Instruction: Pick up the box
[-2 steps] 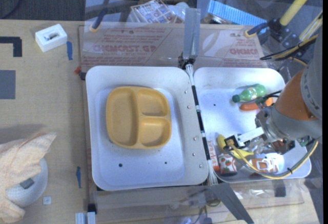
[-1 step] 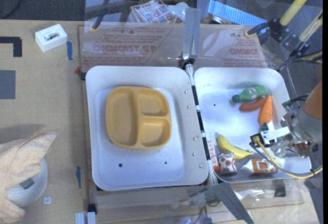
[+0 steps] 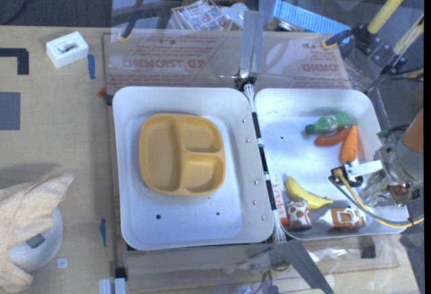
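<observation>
The box (image 3: 298,214) is small and hard to read. Its print is a blur of red, white and dark patches, and I cannot tell which face is up. It sits at the near edge of the right bin (image 3: 289,128), close to the wall shared with the left bin (image 3: 124,151). A banana (image 3: 306,193) lies just behind it, touching or nearly so. To the box's right lies a white and orange carton (image 3: 347,218). The gripper (image 3: 382,190) hangs beyond that carton, apart from the box. Clutter muddles it, and I cannot tell whether the claw is spread or clenched. Farther back lie a carrot (image 3: 349,144), a red sausage-like thing (image 3: 330,139) and a green bottle (image 3: 328,123). A yellow divided plate (image 3: 182,153) rests in the left bin.
</observation>
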`<act>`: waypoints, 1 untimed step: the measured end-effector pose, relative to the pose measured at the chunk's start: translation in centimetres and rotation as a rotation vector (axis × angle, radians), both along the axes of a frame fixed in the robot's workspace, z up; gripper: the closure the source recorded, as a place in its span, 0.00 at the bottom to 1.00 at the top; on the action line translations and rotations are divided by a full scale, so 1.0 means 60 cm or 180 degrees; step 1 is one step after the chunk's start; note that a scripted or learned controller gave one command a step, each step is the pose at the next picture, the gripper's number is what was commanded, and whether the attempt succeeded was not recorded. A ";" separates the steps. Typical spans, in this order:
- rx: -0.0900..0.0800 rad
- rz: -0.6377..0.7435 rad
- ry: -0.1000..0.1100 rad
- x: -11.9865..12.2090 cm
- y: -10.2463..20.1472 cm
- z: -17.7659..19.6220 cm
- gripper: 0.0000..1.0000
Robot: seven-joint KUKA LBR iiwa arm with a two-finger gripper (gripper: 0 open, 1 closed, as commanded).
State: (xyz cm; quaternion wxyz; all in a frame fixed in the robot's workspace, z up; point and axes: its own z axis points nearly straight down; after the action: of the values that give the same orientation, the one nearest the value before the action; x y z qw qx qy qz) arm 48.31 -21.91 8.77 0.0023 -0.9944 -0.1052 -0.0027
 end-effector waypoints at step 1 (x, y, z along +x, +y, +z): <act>-0.0001 0.0001 0.0001 0.000 0.000 0.000 1.00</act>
State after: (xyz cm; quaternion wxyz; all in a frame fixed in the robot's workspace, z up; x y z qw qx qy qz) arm 48.31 -21.93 8.78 0.0022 -0.9944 -0.1054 -0.0024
